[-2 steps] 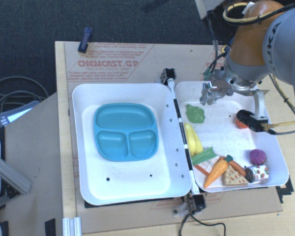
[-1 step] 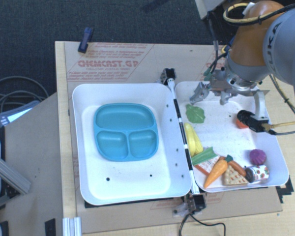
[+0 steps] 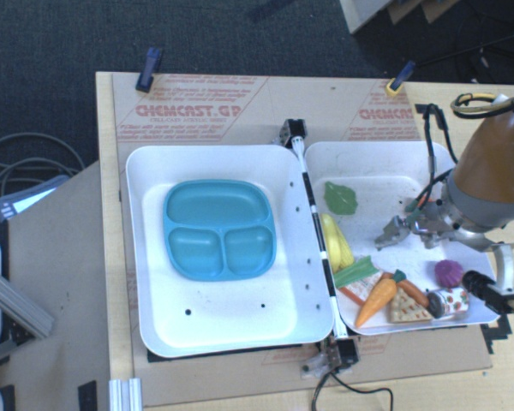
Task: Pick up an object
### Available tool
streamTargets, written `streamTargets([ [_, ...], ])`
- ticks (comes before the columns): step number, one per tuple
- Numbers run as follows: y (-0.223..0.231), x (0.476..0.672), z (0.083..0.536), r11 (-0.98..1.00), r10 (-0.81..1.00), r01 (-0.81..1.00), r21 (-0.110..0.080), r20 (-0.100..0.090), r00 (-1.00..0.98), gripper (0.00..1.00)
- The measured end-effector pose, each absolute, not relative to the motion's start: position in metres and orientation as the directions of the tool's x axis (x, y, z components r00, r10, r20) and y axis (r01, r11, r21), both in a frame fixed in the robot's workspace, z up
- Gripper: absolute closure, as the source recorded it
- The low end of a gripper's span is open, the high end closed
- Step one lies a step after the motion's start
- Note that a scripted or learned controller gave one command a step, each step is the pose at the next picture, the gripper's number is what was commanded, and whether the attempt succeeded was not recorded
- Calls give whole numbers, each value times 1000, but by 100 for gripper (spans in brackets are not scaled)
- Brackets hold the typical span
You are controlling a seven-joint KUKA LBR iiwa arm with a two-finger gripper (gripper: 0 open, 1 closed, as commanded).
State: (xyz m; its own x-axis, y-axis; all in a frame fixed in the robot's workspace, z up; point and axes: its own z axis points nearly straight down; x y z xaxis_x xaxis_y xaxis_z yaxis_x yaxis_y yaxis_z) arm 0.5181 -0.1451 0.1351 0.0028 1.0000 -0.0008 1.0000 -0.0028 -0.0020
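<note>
The right bin [image 3: 368, 159] holds several toy foods. A green leaf [image 3: 341, 199] lies at its upper left, with a yellow banana-like piece [image 3: 336, 242] and a flat green piece [image 3: 353, 272] below it. Along the front edge are a carrot [image 3: 375, 298], a toast slice [image 3: 403, 310], a purple lump [image 3: 449, 272] and a small can [image 3: 452, 301]. My gripper [image 3: 394, 233] hangs over the bare middle of this bin, right of the yellow piece and above the carrot. Nothing shows in its grasp.
The left bin [image 3: 146, 229] carries a blue divided plate [image 3: 219, 229]. A black rail [image 3: 313, 221] runs between the bins. The arm's orange band [image 3: 490, 165] and cables cover the right bin's far right side.
</note>
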Motion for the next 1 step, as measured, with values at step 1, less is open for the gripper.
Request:
streamTargets([
  [1,-174,654,108,1,1000,1000,1,-1,-1,0],
])
